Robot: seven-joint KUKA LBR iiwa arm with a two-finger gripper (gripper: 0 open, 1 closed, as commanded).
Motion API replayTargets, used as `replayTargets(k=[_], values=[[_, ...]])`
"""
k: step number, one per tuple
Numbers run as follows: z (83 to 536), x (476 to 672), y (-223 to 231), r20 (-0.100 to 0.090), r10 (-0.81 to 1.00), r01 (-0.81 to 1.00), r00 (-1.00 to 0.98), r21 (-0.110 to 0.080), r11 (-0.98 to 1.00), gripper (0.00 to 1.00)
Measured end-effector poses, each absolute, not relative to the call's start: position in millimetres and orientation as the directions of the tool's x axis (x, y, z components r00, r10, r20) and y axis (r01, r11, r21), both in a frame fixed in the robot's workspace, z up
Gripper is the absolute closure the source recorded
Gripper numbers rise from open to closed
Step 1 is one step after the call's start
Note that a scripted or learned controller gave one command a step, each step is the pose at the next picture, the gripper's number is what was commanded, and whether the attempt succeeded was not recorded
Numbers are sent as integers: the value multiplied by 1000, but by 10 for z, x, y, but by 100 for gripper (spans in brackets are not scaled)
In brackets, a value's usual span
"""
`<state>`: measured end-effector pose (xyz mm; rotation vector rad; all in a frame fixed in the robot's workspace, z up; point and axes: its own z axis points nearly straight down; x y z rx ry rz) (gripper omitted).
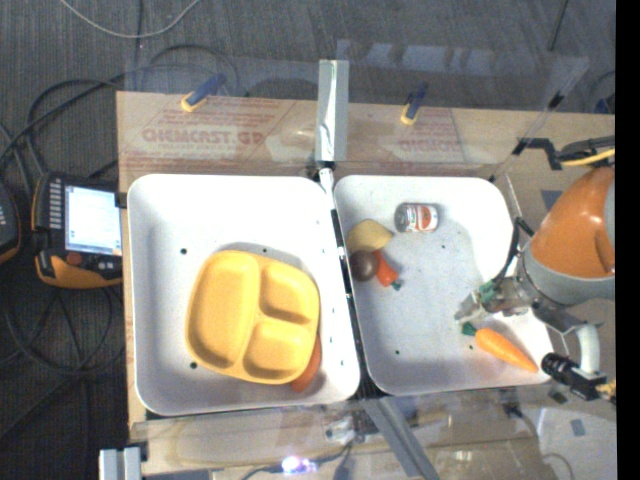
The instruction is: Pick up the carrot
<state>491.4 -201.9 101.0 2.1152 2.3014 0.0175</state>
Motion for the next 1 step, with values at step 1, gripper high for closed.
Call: replayTargets(k=[1], values=[[2021, 4841, -1637, -1, 993, 993, 116, -2, -116, 100]])
